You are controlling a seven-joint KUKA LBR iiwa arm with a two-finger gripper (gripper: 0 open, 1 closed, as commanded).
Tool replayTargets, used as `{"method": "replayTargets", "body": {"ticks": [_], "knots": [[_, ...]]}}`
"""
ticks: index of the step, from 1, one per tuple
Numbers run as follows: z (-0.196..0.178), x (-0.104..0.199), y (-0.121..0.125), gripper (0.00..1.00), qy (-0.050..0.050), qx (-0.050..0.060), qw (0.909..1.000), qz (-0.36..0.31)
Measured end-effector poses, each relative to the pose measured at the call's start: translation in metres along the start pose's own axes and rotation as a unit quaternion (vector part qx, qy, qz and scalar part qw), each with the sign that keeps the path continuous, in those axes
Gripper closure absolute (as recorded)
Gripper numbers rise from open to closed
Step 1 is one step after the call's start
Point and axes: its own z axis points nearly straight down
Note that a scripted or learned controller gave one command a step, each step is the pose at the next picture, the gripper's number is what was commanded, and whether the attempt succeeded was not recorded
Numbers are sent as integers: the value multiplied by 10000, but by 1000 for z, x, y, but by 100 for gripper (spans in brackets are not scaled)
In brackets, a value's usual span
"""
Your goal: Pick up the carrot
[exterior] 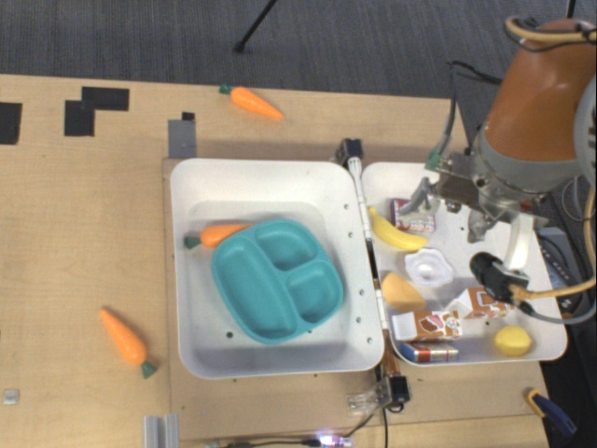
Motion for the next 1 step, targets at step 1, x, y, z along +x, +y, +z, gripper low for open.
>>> {"method": "replayTargets", "body": {"ticks": [1], "knots": [[0,0,0,0,0,0,10000,0]]}}
